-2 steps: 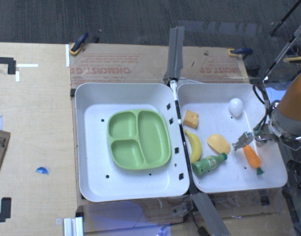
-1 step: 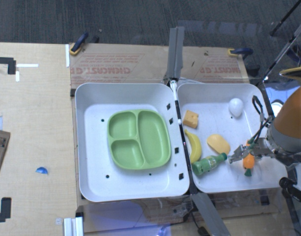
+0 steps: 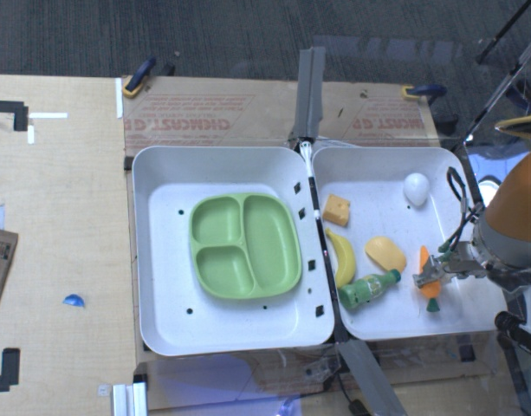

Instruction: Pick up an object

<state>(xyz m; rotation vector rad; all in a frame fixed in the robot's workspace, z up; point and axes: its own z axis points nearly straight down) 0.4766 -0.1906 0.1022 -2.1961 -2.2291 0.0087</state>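
Currently gripper [image 3: 431,276] sits low over the carrot [image 3: 429,277] near the right bin's [image 3: 378,167] right side, finger opening not discernible; best to confirm fingers straddle the carrot before closing, then lift straight up.

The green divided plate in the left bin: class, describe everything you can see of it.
The green divided plate is pale green, looks like plastic, and has rounded corners and three compartments: two smaller ones on its left and one long one on its right. It lies flat, slightly rotated, near the middle of the left bin, touching nothing else.
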